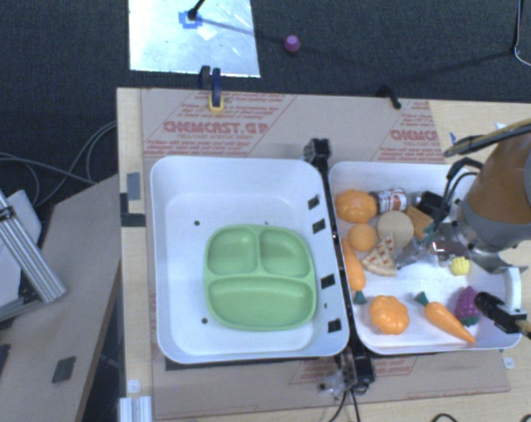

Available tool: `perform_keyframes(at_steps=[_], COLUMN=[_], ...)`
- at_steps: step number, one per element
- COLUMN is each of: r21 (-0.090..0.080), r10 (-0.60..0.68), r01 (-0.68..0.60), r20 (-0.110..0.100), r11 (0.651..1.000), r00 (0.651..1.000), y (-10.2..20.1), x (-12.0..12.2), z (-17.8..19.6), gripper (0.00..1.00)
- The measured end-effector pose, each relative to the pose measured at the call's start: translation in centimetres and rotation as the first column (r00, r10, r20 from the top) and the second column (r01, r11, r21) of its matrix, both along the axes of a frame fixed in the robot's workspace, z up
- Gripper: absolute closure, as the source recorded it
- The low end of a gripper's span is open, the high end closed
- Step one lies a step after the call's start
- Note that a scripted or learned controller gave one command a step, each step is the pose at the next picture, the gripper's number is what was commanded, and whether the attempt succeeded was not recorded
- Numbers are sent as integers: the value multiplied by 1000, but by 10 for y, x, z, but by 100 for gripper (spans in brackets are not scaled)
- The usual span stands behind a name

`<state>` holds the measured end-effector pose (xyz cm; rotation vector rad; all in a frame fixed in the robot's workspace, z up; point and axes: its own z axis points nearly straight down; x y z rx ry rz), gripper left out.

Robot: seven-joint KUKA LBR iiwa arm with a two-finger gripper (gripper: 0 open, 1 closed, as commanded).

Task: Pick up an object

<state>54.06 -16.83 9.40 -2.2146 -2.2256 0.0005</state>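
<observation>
Bench front edge: brown board, nearest the camera, carrying two shallow white bins side by side.
Left bin: white; a green divided plate lies flat in its middle, with three compartments.
Right bin: white, touching the left bin along a black divider, and full of toy food.
Left side of right bin: a long orange piece lies along the wall, with two round orange fruits and above it.
Front of right bin: a small orange pumpkin sits near the front wall, and a carrot lies tilted just to its right.
Middle of right bin: a waffle-patterned wedge touches a pale round piece; a small can lies on its side near the back wall.
Right side of right bin: purple grapes sit near the front right corner.
Arm: grey with an orange band, reaching in from the right over the right bin.
Gripper: low among the food, just right of the wedge; whether it is released or clenched cannot be told, and nothing is seen between its tips.
</observation>
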Motion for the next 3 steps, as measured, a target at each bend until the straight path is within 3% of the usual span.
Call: perform_keyframes(at_steps=[1, 2, 3], r21=[-1, -2, -3], r10=[-3, -3, -1], r01=[3, 3, 1], r20=[2, 4, 7], r11=[1000, 1000, 1000], r00=[1000, 1000, 1000], y=[0, 0, 4], x=[1, 1, -6], z=[-10, 1, 56], gripper=[0, 100, 100])
